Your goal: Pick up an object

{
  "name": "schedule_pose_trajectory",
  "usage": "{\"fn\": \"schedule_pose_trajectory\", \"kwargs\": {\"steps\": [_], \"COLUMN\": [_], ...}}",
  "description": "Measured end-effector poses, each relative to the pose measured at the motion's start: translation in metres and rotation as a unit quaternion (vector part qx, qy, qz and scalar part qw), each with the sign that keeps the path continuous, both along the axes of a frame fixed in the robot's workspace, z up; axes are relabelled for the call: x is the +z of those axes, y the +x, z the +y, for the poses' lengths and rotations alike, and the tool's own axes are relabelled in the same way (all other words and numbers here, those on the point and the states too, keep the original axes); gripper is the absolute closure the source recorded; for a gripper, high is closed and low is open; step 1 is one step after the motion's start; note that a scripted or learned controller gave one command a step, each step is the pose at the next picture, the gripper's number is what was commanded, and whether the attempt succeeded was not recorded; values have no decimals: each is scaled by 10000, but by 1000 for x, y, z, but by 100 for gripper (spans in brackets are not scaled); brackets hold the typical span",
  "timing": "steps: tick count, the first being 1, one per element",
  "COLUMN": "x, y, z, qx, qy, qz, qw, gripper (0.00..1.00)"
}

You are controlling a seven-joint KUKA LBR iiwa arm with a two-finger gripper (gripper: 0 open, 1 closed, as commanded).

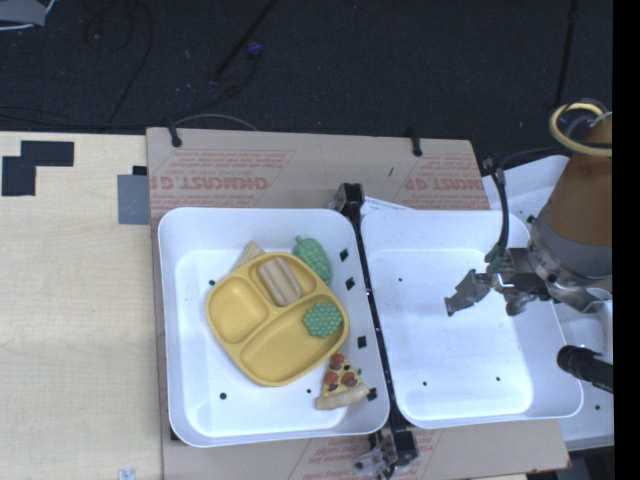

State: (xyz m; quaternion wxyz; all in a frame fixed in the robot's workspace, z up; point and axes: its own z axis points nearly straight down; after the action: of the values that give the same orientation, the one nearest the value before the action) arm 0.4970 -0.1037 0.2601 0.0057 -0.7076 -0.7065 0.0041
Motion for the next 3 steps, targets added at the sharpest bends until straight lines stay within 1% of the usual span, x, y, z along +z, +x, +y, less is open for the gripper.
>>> {"fn": "schedule_pose_trajectory", "kwargs": {"steps": [1,2,3], "x": [5,-58,-102], "y": [2,-3,-4], "z": [0,-3,-3], "qx": [8,5,7], "qy": [-6,0,1], "qz": [-48,-14,-24], "qw": [10000,10000,10000], "gripper": [0,0,0]}}
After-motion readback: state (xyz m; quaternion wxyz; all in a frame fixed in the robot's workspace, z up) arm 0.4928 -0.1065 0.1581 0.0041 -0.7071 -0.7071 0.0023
